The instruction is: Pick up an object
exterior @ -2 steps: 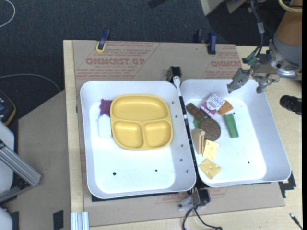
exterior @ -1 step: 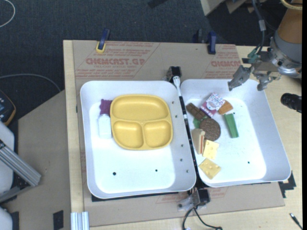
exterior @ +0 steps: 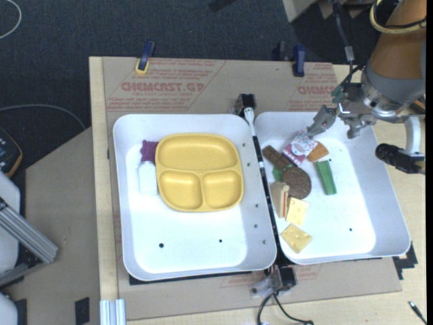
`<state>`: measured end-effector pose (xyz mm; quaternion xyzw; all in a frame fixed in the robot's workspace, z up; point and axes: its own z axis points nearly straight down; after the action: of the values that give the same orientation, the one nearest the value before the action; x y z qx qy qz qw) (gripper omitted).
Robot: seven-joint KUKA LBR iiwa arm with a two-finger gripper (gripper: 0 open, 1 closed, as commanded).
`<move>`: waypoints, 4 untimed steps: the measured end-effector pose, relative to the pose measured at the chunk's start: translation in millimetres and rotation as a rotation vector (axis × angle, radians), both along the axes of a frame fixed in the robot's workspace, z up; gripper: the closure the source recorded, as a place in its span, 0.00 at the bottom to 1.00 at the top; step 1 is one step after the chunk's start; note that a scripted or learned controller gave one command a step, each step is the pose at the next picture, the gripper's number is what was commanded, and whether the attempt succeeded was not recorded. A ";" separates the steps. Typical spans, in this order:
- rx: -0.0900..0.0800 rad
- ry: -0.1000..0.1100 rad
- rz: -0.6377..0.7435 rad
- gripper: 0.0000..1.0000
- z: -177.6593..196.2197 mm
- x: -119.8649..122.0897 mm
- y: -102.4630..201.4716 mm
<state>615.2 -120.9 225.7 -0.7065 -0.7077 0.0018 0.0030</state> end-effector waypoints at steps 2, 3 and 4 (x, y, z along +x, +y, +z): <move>0.000 -0.001 -0.001 0.00 -105.7 -14.2 10.4; -0.001 -0.006 -0.002 0.00 -141.1 -13.5 11.0; -0.004 -0.013 -0.003 1.00 -127.0 -11.6 9.8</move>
<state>603.6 -111.1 98.6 -0.7076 -0.7066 -0.0016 -0.0031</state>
